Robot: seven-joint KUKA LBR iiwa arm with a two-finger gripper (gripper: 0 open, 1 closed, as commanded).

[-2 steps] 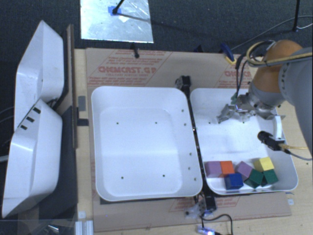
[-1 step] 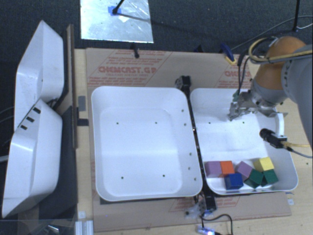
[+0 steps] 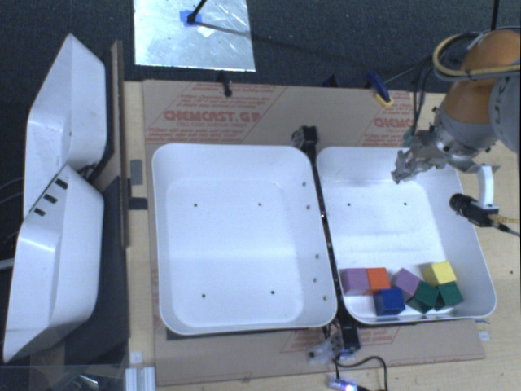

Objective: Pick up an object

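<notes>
Several small blocks lie bunched along the near edge of the right bin (image 3: 383, 218): a purple block (image 3: 355, 281), an orange block (image 3: 378, 278), a blue block (image 3: 389, 300), a lilac block (image 3: 406, 282), a green block (image 3: 424, 297) and a yellow block (image 3: 442, 272). My gripper (image 3: 404, 169) hangs over the far right corner of that bin, well away from the blocks, with nothing seen between its fingers.
The left bin (image 3: 236, 235) sits beside the right one, with a black clamp (image 3: 307, 137) at their shared far edge. Two white bins are stacked at the far left (image 3: 57, 202). A shiny metal plate (image 3: 193, 23) lies beyond the bench.
</notes>
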